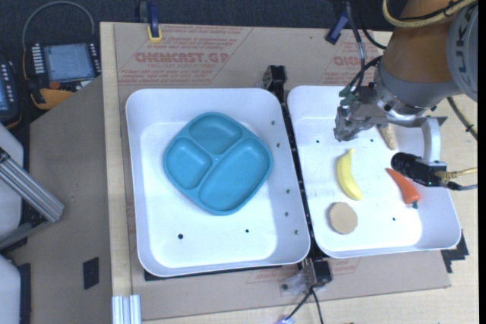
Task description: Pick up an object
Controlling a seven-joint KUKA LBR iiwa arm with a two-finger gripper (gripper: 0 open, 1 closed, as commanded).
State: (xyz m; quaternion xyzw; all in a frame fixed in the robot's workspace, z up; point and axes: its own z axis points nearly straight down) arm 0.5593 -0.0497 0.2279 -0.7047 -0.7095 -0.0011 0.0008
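The end effector (pixel 345 125) hangs low over the right bin (pixel 319 106), presumably poised to select an object; whether its fingers are spread or pressed together cannot be told. Just below it lies a banana (pixel 348 175); further below, a round tan disc (pixel 342 218); to its right, a carrot (pixel 403 186). Far left, a blue divided plate (pixel 218 162) occupies the left bin (pixel 152 239). Both bins rest on a cardboard-covered table (pixel 114 125).

A blue divided plate (pixel 218 162) lay in the left bin (pixel 144 163). Both bins sat on a brown board (pixel 114 125). A pendant (pixel 67 63) rested far left, off the board.
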